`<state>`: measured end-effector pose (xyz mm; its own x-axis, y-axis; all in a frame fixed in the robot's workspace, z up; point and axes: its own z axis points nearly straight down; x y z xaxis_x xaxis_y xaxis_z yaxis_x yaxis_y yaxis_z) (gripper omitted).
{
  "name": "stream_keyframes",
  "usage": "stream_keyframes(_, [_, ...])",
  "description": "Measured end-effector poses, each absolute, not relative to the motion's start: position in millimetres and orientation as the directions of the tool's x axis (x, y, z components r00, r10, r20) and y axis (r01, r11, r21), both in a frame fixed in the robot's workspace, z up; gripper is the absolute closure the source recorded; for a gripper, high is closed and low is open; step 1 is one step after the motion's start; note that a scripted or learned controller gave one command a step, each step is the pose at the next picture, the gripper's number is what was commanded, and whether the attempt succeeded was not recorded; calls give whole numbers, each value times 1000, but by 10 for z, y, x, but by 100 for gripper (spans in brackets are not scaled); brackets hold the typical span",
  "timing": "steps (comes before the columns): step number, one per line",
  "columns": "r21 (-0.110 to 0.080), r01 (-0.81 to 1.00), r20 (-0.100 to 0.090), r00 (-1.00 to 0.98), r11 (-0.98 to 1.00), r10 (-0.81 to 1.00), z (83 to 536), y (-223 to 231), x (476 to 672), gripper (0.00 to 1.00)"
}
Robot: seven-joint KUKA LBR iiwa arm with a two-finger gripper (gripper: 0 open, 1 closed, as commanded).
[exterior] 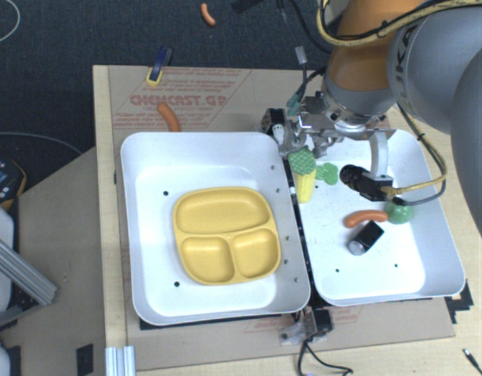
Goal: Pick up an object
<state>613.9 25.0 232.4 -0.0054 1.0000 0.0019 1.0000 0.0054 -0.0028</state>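
Camera view, item: toy corn cob (305, 180), yellow body with a green husk end, directly under the gripper (306, 143), lying in the right bin (429, 276) close against the wall shared with the left bin (139, 210).
Gripper state: cannot tell; the fingertips are lost against the green husk end, and contact with the cob cannot be confirmed.
Handling, judged: looks like light moulded plastic, stiff, smooth and somewhat slippery, not fragile. The tapered round body may roll or squirt out of a pinch.
Where to take hold, judged: across the yellow middle, fingers on either long side, clear of the bin wall. The husk end looks bumpier and may give better purchase.
Risk, judged: the near wall leaves little room for the finger on that side.
Beside the gripper: small green toy piece (328, 173), just next to the cob.
Farther out from the gripper: black round thing (358, 178) on the arm's cabling; orange sausage toy (364, 218); small black block (366, 236) touching or just beside the sausage; green round toy (399, 211) near the sausage's far end.
Well apart from the gripper: yellow divided tray (225, 233) in the left bin; second sausage toy (169, 117) on the cardboard (193, 96) behind that bin.
Progress, judged: nothing is lifted yet.
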Motion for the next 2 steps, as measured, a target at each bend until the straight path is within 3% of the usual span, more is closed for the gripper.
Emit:
stream_keyframes(1, [-3,1000,1,-3,3,1000,2347,436,6096,100])
stream_keyframes(2, [-5,1000,0,1,-1,1000,2224,330,6003,100])
